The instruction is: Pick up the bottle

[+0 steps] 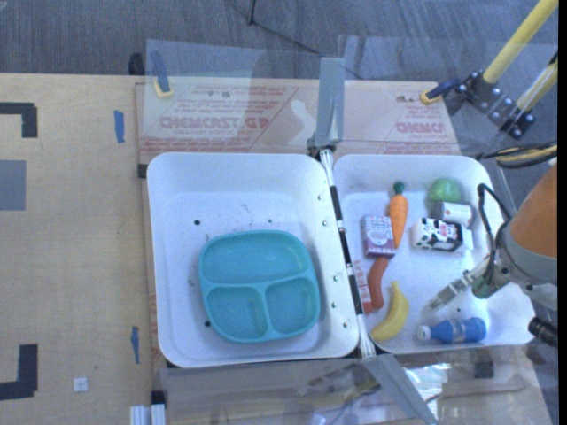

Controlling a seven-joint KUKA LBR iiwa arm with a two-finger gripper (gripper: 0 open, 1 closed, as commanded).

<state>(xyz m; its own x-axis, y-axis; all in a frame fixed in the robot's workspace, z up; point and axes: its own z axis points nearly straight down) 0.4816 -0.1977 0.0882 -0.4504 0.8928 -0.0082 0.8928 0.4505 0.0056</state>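
Note:
The bottle (454, 330) is blue with a white cap and lies on its side near the front right corner of the right bin (416, 168). My gripper (454, 291) hangs over the same bin, just behind the bottle and a little above it. The grey wrist with its orange band comes in from the right edge. Nothing shows in the gripper's grasp, and the bottle rests on the bin floor apart from it.
The right bin also holds a carrot (398, 215), a green ball (446, 189), a cow-patterned carton (437, 234), a pink box (378, 235), a red sausage (378, 283) and a banana (392, 312). A teal divided plate (259, 285) lies in the left bin (177, 193).

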